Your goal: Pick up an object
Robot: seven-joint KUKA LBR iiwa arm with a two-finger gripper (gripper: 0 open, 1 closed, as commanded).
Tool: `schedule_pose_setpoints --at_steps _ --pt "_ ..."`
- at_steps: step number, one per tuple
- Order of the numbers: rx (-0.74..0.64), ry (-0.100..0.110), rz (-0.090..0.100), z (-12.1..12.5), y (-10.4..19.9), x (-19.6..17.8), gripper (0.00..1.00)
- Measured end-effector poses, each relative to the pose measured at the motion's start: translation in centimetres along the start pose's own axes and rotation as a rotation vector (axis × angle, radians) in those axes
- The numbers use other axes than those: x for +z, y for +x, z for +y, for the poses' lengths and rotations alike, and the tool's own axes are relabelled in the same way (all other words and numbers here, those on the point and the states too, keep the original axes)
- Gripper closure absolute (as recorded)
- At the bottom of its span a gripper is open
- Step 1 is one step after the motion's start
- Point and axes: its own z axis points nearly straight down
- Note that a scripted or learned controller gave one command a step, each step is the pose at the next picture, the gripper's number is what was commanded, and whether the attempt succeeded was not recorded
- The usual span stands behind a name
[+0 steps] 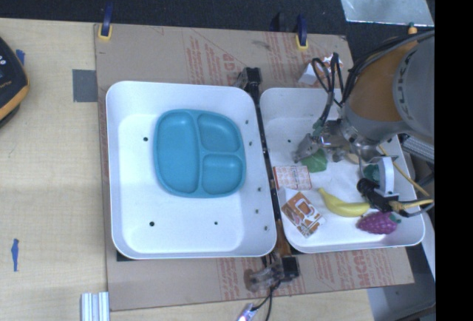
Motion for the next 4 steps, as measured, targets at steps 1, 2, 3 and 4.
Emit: schedule_pose_setpoints --at_steps 1,2,3,4 --pt "-0.002 0.001 -0.002 0.0 -0.1 -1.0 1.0" --pt "0.001 -0.003 0.001 0.0 1.7 -6.9 1.0" --pt "0.001 -0.002 0.001 -0.1 1.7 -6.8 0.0" --pt "0.0 0.0 -0.001 -0.5 1.5 0.1 0.0"
